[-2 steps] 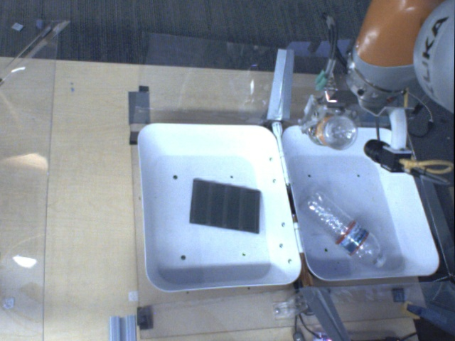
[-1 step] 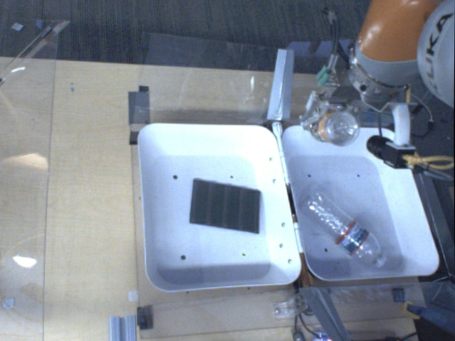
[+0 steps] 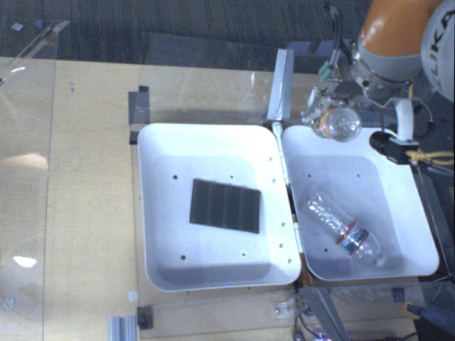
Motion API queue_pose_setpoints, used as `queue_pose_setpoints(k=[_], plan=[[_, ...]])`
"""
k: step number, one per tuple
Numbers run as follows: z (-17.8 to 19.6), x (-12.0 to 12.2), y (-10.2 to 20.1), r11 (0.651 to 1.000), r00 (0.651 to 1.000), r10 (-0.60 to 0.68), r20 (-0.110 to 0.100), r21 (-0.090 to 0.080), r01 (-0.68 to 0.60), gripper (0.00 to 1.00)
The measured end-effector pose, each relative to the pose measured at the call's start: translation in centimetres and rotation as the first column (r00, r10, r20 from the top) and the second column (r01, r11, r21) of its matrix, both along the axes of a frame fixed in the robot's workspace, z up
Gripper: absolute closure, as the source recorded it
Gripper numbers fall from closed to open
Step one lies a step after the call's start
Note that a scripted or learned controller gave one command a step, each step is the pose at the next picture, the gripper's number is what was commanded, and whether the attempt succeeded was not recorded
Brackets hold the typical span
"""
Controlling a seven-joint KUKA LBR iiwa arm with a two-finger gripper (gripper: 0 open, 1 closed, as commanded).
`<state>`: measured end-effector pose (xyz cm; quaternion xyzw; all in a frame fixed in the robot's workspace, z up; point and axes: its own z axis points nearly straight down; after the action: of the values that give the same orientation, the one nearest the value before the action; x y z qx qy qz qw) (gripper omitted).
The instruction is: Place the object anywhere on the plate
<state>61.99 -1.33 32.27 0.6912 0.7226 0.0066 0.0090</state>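
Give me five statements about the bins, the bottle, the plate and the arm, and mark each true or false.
1. The dark plate lies in the left bin. True.
2. The clear plastic bottle rests on the plate. False: it lies on its side in the right bin, apart from the plate.
3. The gripper is above the far edge of the right bin. True.
4. The bottle stands upright. False: it lies flat, slanting across the bin floor.
5. The arm's orange band sits over the left bin. False: it is at the upper right, beyond the right bin.
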Motion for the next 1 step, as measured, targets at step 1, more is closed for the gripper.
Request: queue_pose_setpoints(k=[1], plan=[[1.06,0.12,0.04,1.000,1.000,0.006,0.004,-0.001,-0.006,1.00]])
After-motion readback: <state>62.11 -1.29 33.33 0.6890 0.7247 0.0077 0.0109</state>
